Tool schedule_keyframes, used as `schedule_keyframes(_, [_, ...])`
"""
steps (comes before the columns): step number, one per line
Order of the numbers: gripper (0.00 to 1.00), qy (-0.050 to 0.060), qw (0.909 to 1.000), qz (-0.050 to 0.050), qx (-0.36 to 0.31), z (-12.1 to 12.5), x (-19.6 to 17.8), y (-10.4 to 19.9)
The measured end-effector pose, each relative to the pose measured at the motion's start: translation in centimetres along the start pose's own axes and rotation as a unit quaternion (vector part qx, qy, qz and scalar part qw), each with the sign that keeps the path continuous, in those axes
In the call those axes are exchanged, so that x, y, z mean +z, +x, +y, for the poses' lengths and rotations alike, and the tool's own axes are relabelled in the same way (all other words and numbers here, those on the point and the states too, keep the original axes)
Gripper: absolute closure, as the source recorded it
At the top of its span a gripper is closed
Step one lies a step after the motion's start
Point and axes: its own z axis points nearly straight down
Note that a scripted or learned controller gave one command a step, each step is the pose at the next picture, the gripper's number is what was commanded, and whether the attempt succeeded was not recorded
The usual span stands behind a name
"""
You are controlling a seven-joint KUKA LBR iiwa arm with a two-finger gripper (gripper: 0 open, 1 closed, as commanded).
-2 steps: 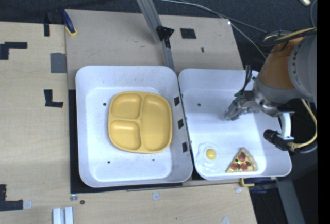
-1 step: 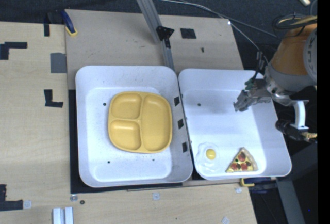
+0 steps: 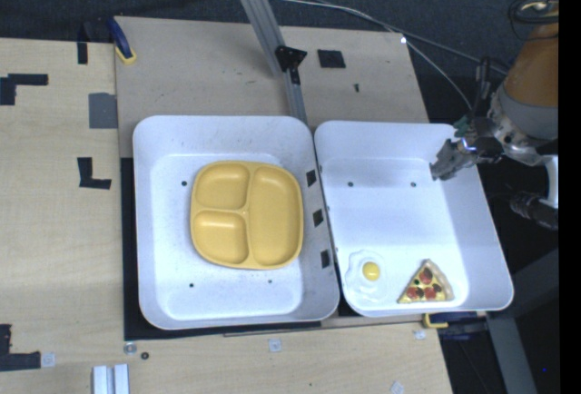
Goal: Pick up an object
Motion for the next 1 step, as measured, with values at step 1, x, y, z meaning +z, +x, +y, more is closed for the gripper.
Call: schedule_keyframes(1, [1.0,0.002,1.0,0.0,0.0,0.01,0.19,0.02])
